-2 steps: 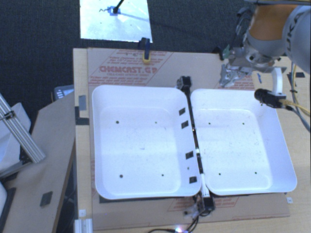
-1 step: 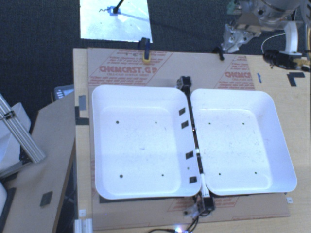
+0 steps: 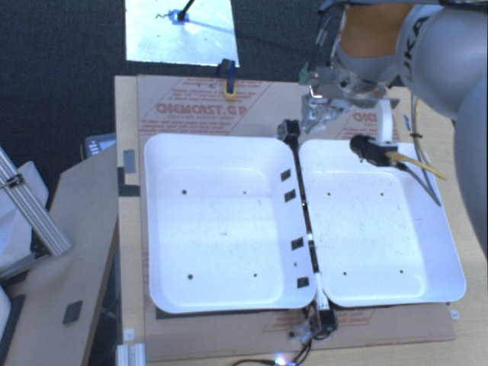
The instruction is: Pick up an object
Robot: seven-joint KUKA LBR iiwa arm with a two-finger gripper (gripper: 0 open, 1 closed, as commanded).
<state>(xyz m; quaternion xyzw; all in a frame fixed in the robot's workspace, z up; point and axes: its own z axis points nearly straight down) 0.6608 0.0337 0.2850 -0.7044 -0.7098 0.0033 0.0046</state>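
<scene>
Two shallow white bins sit side by side on a cardboard-covered bench, the left bin [image 3: 221, 227] and the right bin [image 3: 381, 235]. Their floors show plain white with a few small dark dots. My gripper [image 3: 315, 119] hangs from the grey arm with its orange band [image 3: 381, 14]. It is above the far edge of the bench, just behind the back corner where the two bins meet. Nothing shows in its grasp.
Black clips [image 3: 292, 197] run along the seam between the bins. A blue and yellow clamp [image 3: 227, 78] stands at the back of the cardboard [image 3: 198, 105]. A shiny metal plate [image 3: 181, 21] lies behind it, and an aluminium rail [image 3: 30, 212] slants at the left.
</scene>
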